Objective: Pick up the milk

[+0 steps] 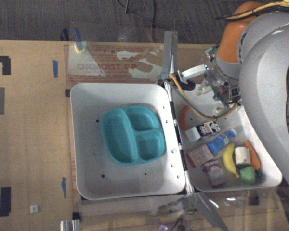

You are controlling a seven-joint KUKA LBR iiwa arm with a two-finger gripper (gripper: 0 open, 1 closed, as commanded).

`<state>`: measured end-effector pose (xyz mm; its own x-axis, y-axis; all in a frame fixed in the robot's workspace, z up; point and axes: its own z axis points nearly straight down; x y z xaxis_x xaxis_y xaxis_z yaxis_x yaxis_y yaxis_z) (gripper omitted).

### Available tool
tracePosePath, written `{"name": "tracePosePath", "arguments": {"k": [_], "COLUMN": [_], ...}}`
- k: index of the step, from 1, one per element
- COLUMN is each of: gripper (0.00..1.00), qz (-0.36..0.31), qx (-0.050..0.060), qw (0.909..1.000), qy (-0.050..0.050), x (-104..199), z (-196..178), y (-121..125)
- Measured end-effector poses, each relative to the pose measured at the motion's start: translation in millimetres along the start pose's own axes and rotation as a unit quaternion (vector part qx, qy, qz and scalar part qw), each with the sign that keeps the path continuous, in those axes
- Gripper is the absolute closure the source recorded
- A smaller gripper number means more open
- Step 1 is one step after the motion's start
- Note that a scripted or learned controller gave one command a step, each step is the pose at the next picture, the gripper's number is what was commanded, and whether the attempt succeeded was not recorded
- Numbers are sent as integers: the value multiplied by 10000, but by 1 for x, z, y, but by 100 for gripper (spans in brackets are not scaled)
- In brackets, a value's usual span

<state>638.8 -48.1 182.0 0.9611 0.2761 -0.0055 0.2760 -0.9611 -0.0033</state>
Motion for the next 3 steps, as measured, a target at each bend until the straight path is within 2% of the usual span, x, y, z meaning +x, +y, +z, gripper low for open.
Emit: {"name": "tracePosePath", "arguments": {"k": [1,2,3], "gripper": [0,0,0], "qz": [2,233,-1341], "qx": [0,-7,-19], "qw": [10000,9997,9910], "qy": [2,8,13], "x": [0,1,-43], "z": [0,32,-98], "y": [0,68,112]}}
